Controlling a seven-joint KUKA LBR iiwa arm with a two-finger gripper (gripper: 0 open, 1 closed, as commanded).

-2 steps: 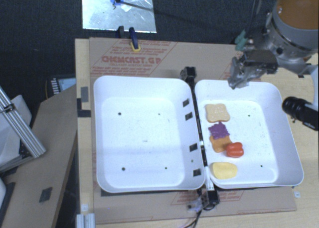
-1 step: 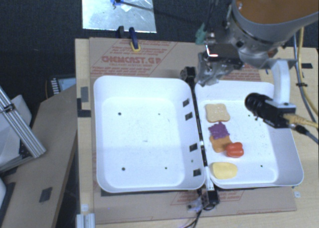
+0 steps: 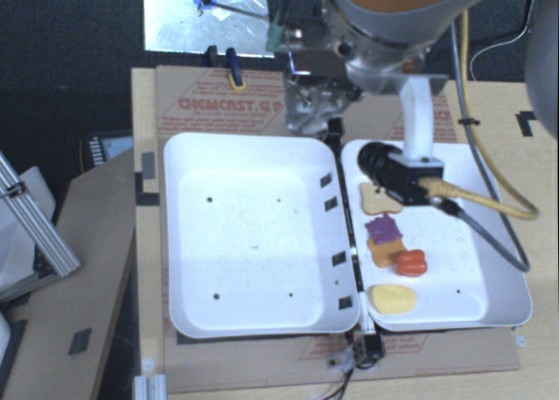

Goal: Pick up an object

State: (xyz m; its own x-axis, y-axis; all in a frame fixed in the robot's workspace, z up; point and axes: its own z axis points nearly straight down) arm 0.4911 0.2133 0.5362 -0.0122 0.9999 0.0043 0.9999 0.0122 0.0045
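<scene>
Several small objects lie in the right bin (image 3: 498, 289), along its left side. A tan flat piece (image 3: 375, 201) sits farthest back, partly under the robot's hardware. In front of it come a purple piece (image 3: 383, 229), an orange piece (image 3: 383, 255) and a red piece (image 3: 411, 262), all close together. A yellow oval object (image 3: 393, 299) lies nearest the front edge. My gripper (image 3: 316, 117) hangs over the back edge where the two bins meet, well behind these objects, and nothing shows in its grasp.
The left bin (image 3: 188, 215) shows a bare white floor with a few dark specks. Black clips (image 3: 334, 204) run down the divider between the bins. Brown cardboard (image 3: 218, 103) lies under both bins, with a yellow-and-blue clamp (image 3: 236, 71) at the back.
</scene>
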